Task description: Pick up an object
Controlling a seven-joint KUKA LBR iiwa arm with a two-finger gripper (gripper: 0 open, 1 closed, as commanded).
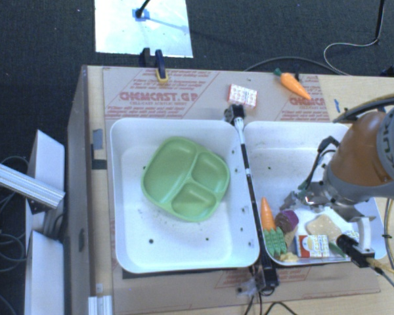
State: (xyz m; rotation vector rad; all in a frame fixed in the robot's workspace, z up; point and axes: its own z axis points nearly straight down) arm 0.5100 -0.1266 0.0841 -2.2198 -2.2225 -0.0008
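We see the gripper (306, 199) low in the right bin (282, 146), just above the purple toy (287, 220) and orange carrot (267, 214); we can't tell its state. Green plate (186, 179) sits in left bin (131, 195).

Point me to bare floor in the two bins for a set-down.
Right bin: back half is bare, between the divider and the arm. Its front is crowded: carrot, purple piece, carton, with the gripper right over them. Left bin: green tray takes the middle; a bare strip runs along the front wall.
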